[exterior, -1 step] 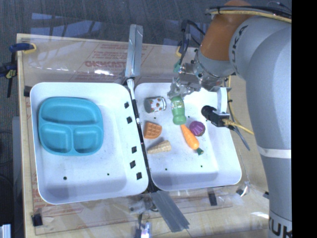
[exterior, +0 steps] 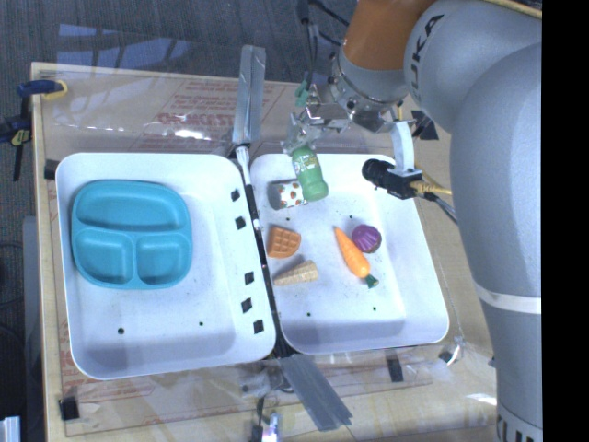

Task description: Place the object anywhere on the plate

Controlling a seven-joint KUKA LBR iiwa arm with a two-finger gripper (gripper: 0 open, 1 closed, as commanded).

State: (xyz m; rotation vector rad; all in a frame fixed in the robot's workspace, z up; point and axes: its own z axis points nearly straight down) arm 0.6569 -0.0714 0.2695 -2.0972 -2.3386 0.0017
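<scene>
The jaws are closed on the neck of a green bottle [exterior: 310, 177], which hangs from the gripper [exterior: 303, 144] over the far end of the right bin [exterior: 419, 288], close to the divider between the two bins. The bottle's long axis runs nearly vertical in this slanted view, cap end up between the fingers and base pointing down toward the bin floor with a slight lean to the right. A grip at the narrow top suits it: the body dangles freely and the fingers stay above the clutter below. Just beside the bottle's lower end lies a small can [exterior: 288, 193] on its side; whether the two touch cannot be told. Nearer the camera in the same bin sit a waffle piece [exterior: 284, 241], a pale wedge [exterior: 296, 273], a carrot [exterior: 352, 253] and a purple onion [exterior: 366, 238]. The blue plate [exterior: 132, 233], with three compartments, rests in the left bin [exterior: 156, 343], well apart from the bottle. By the look of it the bottle is lifted but not yet carried, so the remaining travel would be leftward over the divider to the plate.
</scene>
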